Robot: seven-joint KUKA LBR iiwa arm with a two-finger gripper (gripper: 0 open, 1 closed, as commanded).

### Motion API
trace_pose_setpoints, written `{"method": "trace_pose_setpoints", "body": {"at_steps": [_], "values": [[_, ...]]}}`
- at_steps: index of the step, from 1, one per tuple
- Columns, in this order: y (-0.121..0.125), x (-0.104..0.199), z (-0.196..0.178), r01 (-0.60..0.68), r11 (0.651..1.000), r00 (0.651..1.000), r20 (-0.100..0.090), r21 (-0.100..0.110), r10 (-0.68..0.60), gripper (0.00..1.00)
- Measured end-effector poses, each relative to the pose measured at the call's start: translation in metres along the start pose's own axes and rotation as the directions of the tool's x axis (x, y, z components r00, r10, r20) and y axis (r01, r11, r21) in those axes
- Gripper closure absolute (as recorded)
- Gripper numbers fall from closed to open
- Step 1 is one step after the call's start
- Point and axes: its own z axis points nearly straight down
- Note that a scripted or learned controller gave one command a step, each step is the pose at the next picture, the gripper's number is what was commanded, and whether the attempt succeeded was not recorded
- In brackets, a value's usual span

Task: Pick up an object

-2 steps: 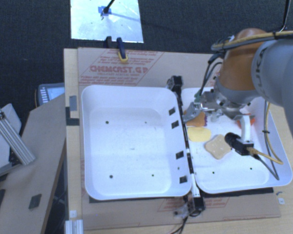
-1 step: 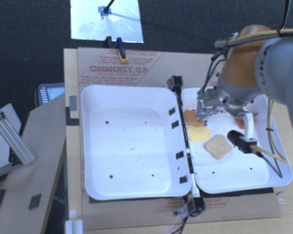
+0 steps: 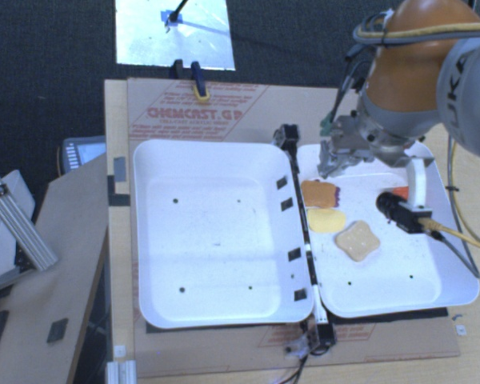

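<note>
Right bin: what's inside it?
The right bin holds an orange-brown piece, a yellow piece and a tan bread-like piece. A red-orange bit peeks out beside the arm, which covers the rest of it and the bin's back corner.

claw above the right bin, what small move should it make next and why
Probably a short descent. The claw hangs over the far left part of the right bin, and the orange-brown flat piece lies just below it in the camera view. The yellow piece and the tan bread-like piece lie nearer the camera, so the orange-brown one looks like the closest target.
</note>
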Motion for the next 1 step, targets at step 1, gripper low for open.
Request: {"method": "trace_pose_setpoints", "body": {"at_steps": [1], "values": [[-0.0458, 0.0682, -0.0182, 0.003, 1.0, 1.0, -0.001, 0.01, -0.003, 1.0]]}}
